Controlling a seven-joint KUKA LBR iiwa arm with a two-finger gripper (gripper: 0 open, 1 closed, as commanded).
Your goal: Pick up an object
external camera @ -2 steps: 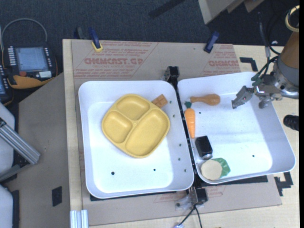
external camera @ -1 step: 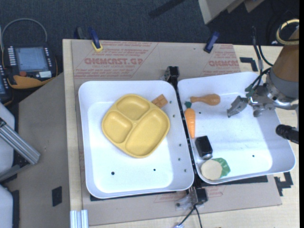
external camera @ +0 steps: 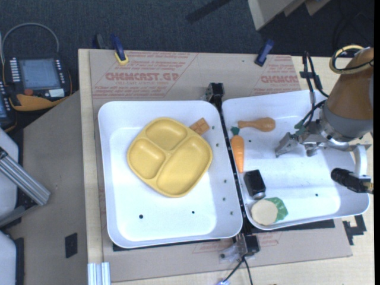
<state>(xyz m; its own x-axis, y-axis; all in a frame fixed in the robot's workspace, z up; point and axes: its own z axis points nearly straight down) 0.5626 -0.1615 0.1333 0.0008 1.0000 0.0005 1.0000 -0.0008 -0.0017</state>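
In the right bin (external camera: 309, 195) lie an orange carrot (external camera: 238, 153) along the left wall, a tan pear-shaped piece (external camera: 257, 124) at the back, a small black block (external camera: 255, 183), and a round cream disc with a green edge (external camera: 266, 211) at the front left. My gripper (external camera: 295, 142) hangs over the right bin's back right part, fingers spread apart and pointing down, with nothing between them. It stands well right of the carrot and the tan piece. The grey arm with its orange band (external camera: 350, 100) rises behind it.
The left bin (external camera: 119, 206) holds a yellow divided plate (external camera: 170, 157), with a small brown block (external camera: 199, 126) at the plate's back edge. A black fitting (external camera: 350, 180) sticks in at the right bin's right side. A pendant with a screen (external camera: 37, 79) lies off the bench at left.
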